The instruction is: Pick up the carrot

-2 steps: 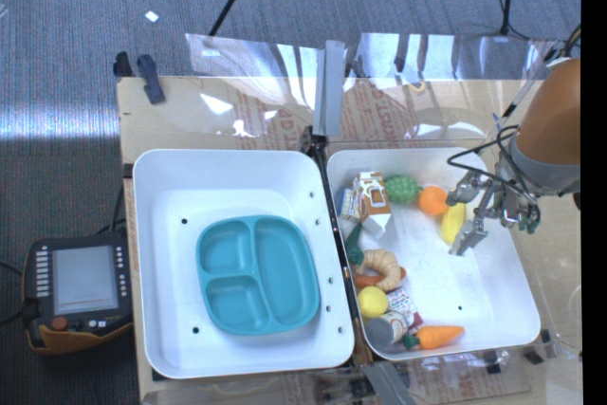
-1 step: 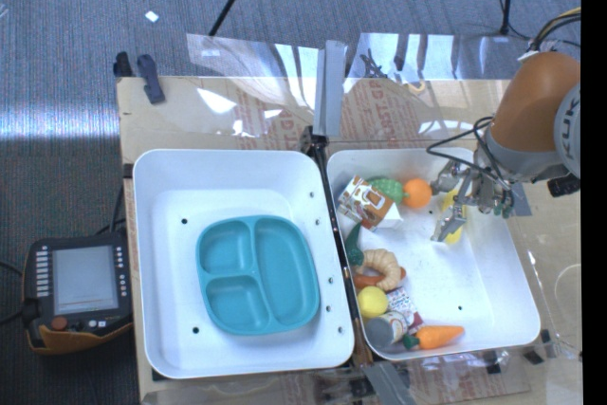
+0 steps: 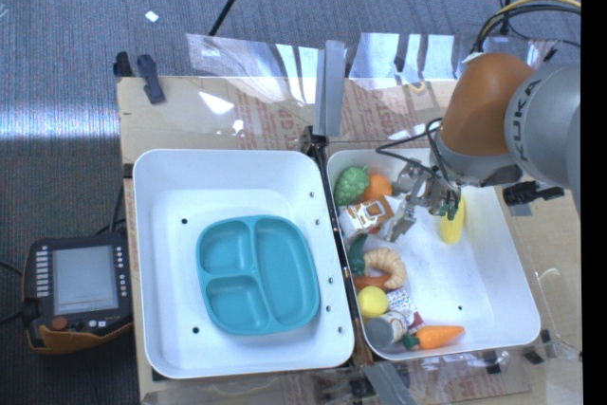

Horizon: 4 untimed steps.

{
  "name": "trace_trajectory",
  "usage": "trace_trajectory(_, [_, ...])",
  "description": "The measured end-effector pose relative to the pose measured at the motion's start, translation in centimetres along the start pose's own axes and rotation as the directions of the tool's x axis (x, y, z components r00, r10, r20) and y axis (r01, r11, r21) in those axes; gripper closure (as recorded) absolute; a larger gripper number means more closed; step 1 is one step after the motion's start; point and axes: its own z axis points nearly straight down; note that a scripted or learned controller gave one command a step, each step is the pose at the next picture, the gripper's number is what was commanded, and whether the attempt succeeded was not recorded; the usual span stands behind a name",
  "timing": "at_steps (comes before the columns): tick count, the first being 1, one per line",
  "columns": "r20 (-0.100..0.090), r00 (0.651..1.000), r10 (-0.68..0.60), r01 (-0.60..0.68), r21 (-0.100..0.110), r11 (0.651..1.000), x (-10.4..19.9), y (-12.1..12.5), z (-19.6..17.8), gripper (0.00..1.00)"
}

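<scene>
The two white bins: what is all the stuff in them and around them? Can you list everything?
Carrot: one, orange with green top, right bin's near edge.
Lemon: one, yellow, right bin, near-left part.
Croissant: one, tan, right bin, above the lemon.
Broccoli: one, green, right bin's far-left corner.
Corn: one, yellow, right bin, beside the gripper.
Divided plate: one, teal, three compartments, left bin.
Bins: two, white, side by side on the bench.
Control pendant: one, dark with a grey screen, left of the bench.
Arm: one, grey with an orange band, reaching in from the right.
Gripper: one, metallic, over the right bin's far part.
</scene>
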Motion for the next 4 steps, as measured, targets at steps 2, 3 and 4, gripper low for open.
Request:
trace_trajectory(2, [-0.007,0.842,0.540,-0.539,0.010,0.842,-0.6,-1.6,0.2,0.00])
trace_trajectory(3, [-0.010,0.688,0.725,-0.725,0.027,0.688,0.5,0.6,0.6,0.00])
trace_trajectory(4, [-0.011,0.468,0.883,-0.884,0.002,0.468,-2.6,-4.1,-0.1,0.00])
